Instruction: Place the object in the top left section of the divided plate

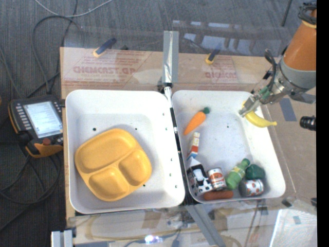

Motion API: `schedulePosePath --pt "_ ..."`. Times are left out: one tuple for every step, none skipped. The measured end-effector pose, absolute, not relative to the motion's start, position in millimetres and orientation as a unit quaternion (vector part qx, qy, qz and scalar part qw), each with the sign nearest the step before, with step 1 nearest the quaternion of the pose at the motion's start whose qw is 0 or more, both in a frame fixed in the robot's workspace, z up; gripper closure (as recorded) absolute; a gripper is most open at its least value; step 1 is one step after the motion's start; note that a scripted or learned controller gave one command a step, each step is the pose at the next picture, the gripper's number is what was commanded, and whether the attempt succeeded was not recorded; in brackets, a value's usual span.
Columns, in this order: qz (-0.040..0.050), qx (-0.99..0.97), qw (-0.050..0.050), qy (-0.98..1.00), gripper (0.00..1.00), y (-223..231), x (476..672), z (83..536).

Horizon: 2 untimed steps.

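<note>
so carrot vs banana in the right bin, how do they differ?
The carrot is orange with a green top; the banana is plain yellow. The carrot lies out on the bin floor near the left wall, slanting up to the right; the banana sits at the right wall, curved, right by the hand. The carrot lies apart from other things. Both are toy foods in the right bin, in its upper half.

A yellow divided plate (113, 162) with 3 sections is lying flat and slightly turned in the left bin, nothing sitting in its sections. A yellow banana (258, 120) is resting against the upper right rim of the right bin, curving down to the right, well apart from the plate.
</note>
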<state>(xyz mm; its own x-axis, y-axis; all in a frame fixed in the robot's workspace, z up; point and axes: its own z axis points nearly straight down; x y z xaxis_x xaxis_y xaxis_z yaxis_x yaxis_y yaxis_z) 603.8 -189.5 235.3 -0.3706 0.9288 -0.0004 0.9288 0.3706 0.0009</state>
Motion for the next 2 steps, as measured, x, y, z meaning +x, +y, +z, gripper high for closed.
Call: schedulePosePath --pt "-0.0007 0.403 0.002 0.915 1.00 -219 590.8 264" --pt "-0.0002 0.360 0.000 0.933 1.00 -192 552.4 208"
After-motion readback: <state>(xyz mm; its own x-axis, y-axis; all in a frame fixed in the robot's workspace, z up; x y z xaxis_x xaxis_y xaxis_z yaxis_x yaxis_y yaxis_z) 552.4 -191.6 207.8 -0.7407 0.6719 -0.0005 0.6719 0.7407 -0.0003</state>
